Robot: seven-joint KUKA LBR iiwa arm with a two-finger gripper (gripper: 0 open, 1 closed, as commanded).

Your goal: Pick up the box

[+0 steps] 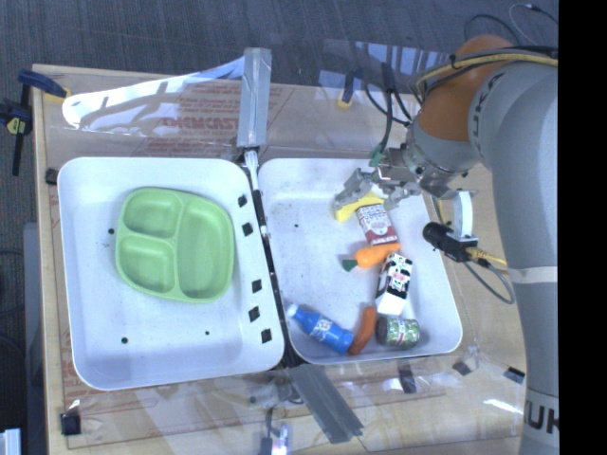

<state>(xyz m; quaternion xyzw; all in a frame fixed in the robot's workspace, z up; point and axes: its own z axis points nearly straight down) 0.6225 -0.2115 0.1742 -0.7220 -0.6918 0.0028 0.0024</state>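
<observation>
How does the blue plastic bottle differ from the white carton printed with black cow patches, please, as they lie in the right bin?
The blue plastic bottle lies flat near the front wall, angled across the right bin; the white carton printed with black cow patches lies farther back, running nearly front to back. The bottle is rounded, the carton boxy. The bottle touches an orange carrot-like toy. Both rest untouched in that bin.

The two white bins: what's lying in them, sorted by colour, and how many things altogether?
Green: 2, the divided plate in the left bin and the can in the right bin
Orange: 2, the carrot and the sausage-shaped piece
Yellow: 1, the banana
Blue: 1, the bottle
Red and white: 1, the box
Black and white: 1, the carton
Total: 8
</observation>
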